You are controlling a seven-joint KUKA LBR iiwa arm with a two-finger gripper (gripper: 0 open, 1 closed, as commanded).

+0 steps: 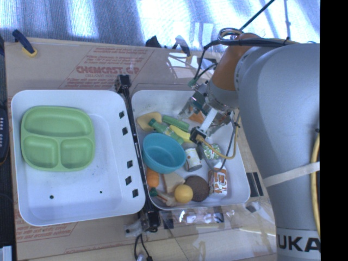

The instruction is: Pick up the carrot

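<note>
Carrot (153, 179) seen at right bin's (237, 193) left wall, below blue bowl (163, 152). Hand (202, 125) positioned up-right, across bowl from carrot. Hand's state cannot be told. Carrot's axis unclear.

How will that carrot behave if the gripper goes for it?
The carrot looks small, rounded and smooth, so it may slip or roll. It sits wedged between the blue bowl and the bin wall, so fingers probably have little room.

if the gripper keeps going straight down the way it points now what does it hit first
Probably the green and yellow items piled beside the blue bowl in the right bin. The gripper points down-left at them, though depth is unclear.
</note>
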